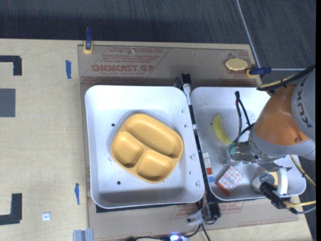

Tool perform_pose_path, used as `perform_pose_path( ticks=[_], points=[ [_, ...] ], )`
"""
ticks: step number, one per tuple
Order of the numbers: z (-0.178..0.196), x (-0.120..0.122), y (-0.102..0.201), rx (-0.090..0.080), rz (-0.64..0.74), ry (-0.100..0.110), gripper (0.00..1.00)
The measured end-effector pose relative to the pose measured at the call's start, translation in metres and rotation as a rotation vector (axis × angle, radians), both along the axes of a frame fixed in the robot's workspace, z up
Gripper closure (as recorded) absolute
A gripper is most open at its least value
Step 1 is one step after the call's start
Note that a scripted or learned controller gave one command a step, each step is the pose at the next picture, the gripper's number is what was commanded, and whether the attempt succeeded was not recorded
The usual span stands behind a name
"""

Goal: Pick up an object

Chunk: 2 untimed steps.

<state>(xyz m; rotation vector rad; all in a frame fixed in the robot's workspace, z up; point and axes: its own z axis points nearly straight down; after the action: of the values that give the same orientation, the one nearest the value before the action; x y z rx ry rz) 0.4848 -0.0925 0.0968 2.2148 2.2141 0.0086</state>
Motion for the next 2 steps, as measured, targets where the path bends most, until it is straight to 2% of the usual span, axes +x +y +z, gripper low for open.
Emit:
perform_pose_path(
  ticks=[1, 2],
  points=[
    [0.0, 0.0, 0.0, 0.0, 0.0, 0.0, 0.0],
    [-0.011, -0.004, 0.001, 0.004, 0.001, 0.008, 0.0]
  ],
)
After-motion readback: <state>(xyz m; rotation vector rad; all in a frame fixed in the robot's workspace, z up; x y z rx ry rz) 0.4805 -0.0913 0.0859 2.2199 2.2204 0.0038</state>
